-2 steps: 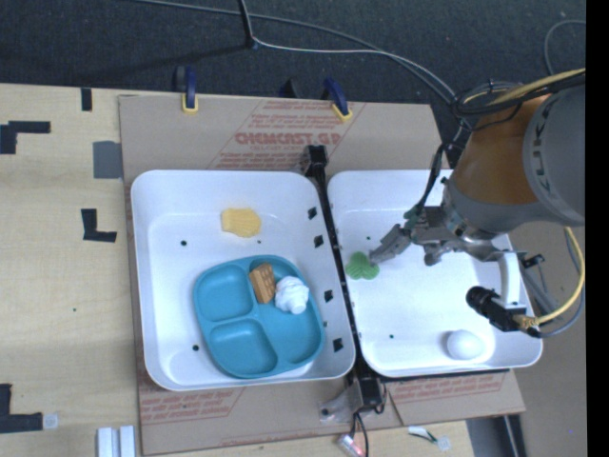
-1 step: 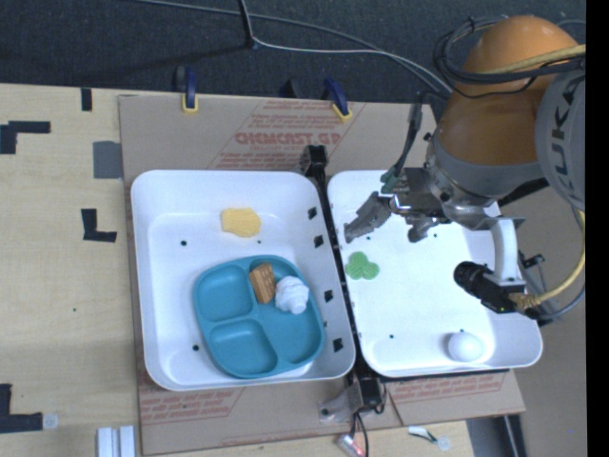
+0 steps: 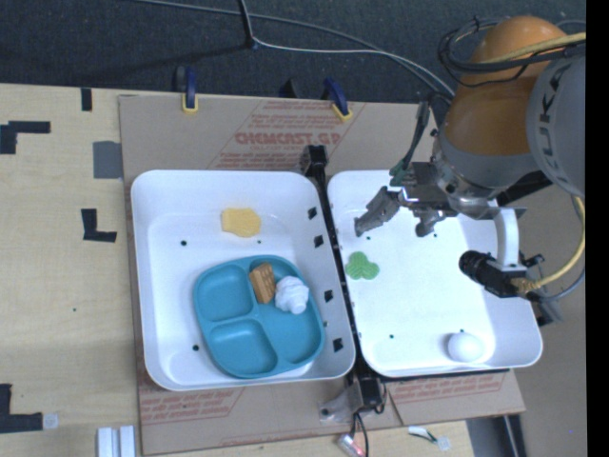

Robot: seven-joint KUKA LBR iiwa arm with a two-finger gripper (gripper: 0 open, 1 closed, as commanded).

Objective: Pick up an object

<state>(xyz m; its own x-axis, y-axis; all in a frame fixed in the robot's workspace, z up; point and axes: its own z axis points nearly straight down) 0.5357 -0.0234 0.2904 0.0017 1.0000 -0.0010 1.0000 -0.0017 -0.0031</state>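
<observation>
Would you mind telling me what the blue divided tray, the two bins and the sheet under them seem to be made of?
The blue divided tray looks like moulded plastic with a matte finish: uniform colour, rounded compartment ridges. The left bin and right bin look like thin white plastic, smooth and slightly glossy, with soft rounded rims. The sheet under them appears to be corrugated cardboard: brown, printed with red lettering.

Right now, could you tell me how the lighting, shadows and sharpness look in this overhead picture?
Camera view: lighting is even and soft, with no harsh glare on the white right bin; the gripper casts only a faint shadow there. The green object and white ball look slightly soft, like the whole picture. The blue tray in the left bin shows a mild sheen.
</observation>
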